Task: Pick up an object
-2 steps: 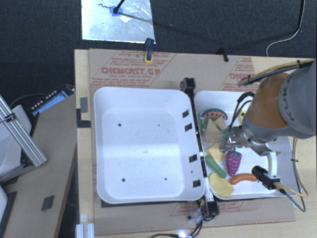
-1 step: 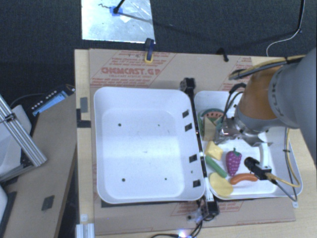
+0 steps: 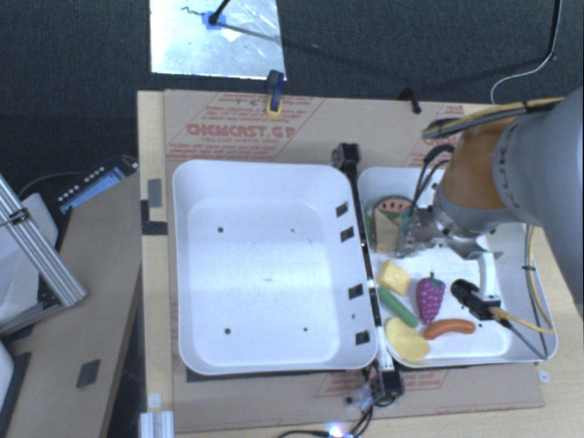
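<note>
— What are the two bins made of?

— Smooth white plastic, it seems; a soft shine is seen on the left bin and the right bin.

— And the toy food?

— Shiny plastic is seen on the purple grapes, the orange sausage and the yellow piece.

— What lies under the bins?

— A flat brown cardboard sheet, matt, with red print. The dark floor looks rough, like carpet. A shiny silver sheet is laid on it.

— The arm?

— Smooth and grey, with a glossy orange band.

One fixed overhead cam, slanted, over both bins.
</note>
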